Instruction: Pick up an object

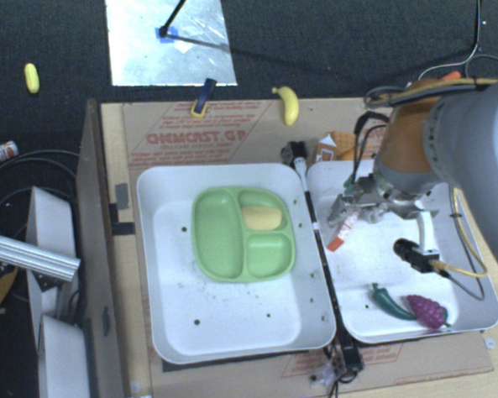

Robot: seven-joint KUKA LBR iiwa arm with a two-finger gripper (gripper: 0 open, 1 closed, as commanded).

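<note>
1. My pincer [353, 206] sits low in the right bin [373, 266], at its upper left, close to the wall shared with the other bin. From this high slant view I cannot tell whether it is wide or narrow.
2. The arm [460, 135] comes in from the right and fills the upper right of the bin. Its grey body is bent over and its orange band [401, 142] is just above the wrist, so the tool end points down and to the left.
3. A small tube [342, 230], pale with a red-orange tip, lies right at the pincer's lower left. It is tilted, with the tip toward the shared wall. It may be touching the pincer, but the view is too coarse for me to say it is gripped.
4. Well apart from the pincer, in the bin's near right corner, are purple grapes [427, 310]. A green piece [390, 301] lies just beside them on the left.
5. The left bin [180, 312] holds a green divided plate [226, 237] near its middle. A yellow piece [263, 217] sits in the plate's upper right compartment.
6. Beyond both bins, a banana [289, 106] lies on the cardboard.
</note>
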